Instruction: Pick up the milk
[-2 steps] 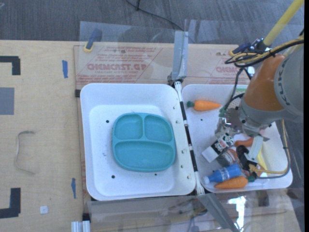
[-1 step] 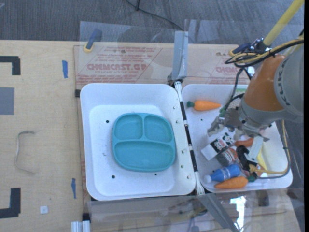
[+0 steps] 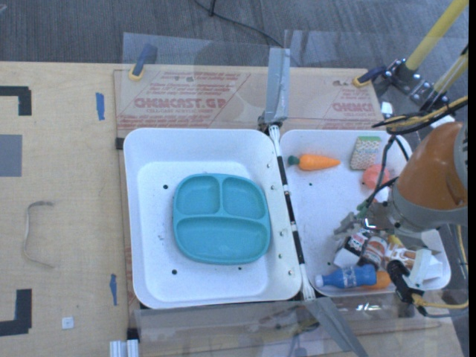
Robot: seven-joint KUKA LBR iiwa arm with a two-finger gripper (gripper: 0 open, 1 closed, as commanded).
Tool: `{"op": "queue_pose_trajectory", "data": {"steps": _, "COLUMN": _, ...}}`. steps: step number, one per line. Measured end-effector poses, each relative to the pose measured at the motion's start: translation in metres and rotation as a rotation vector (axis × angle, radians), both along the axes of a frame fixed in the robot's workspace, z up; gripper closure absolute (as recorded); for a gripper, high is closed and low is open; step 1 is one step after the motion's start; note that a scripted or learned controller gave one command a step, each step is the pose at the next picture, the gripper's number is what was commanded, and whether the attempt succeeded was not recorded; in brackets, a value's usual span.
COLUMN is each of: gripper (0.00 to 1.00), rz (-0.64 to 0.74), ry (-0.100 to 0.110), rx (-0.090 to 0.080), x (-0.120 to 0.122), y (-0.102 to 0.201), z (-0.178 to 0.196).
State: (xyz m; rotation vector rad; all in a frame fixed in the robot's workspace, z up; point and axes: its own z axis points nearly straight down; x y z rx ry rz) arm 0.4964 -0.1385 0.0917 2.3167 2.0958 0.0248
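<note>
In the right bin (image 3: pixel 327 199), my gripper (image 3: pixel 363 233) hangs low over a cluster of items near the front right. Directly beneath it lies a small white pack with a red and dark label (image 3: pixel 351 253), which looks like the milk; the gripper partly covers it. A second white carton-like piece (image 3: pixel 430 268) lies further right by the bin's rim. I cannot see anything lifted clear of the bin floor.
A blue bottle (image 3: pixel 348 277) lies along the right bin's front wall. An orange carrot (image 3: pixel 318 162), a speckled box (image 3: pixel 365 153) and a pink item (image 3: pixel 374 175) sit at the back. The left bin (image 3: pixel 149 199) holds a teal divided plate (image 3: pixel 221 219).
</note>
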Motion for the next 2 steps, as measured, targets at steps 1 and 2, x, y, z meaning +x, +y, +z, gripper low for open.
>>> {"op": "queue_pose_trajectory", "data": {"steps": 1, "gripper": 1.0, "rz": -0.005, "ry": -0.003, "rx": -0.003, "x": 0.0, "y": -0.003, "z": 0.01}}
{"op": "queue_pose_trajectory", "data": {"steps": 2, "gripper": 1.0, "rz": 0.113, "ry": 0.023, "rx": 0.0, "x": -0.017, "y": 0.036, "z": 0.085}}
